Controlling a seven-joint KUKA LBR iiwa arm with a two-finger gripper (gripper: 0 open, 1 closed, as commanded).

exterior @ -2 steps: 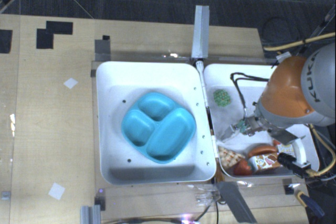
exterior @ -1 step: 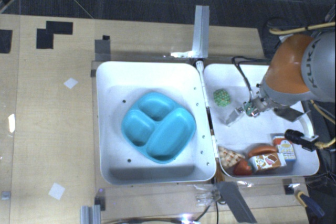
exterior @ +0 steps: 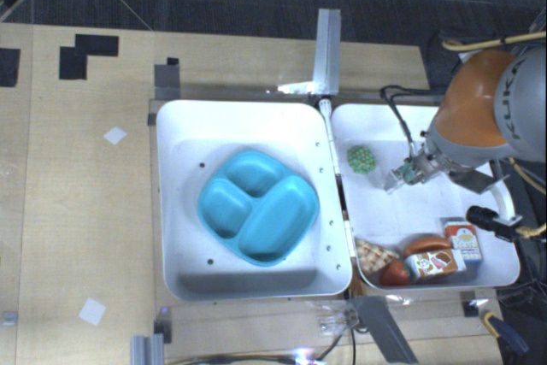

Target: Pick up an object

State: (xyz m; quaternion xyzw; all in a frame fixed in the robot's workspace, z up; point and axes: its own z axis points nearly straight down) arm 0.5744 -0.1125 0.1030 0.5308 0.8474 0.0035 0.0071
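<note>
Landmark: the divider (exterior: 335, 175) between the 2 white bins.

Left bin (exterior: 175, 209), left of the divider: 1 blue 3-compartment tray (exterior: 258, 205) lying flat near its middle, its right edge near the divider but not touching.

Right bin (exterior: 376, 218), right of the divider:
- green bumpy ball (exterior: 361, 158) just right of the divider, upper part of the bin, nothing touching it.
- pile at the bin's lower edge: checkered snack item (exterior: 373, 253) just right of the divider, red round thing (exterior: 395, 273) touching it, brown-topped packet with a printed label (exterior: 433, 257) further right, small white and orange carton (exterior: 462, 238) furthest from the divider. These sit packed together, contact between the last 2 unclear.

Arm (exterior: 483, 111) over the right bin's upper right area, well right of the divider, orange band visible. Pincer (exterior: 408, 173) sits low over bare bin floor, right of the ball and apart from it, above the pile. Can't tell if it's released or clenched, too small and blurred. Nothing visible in it.

Bench (exterior: 77, 201): pale wood, black patches at its far left, well away from the divider.
</note>
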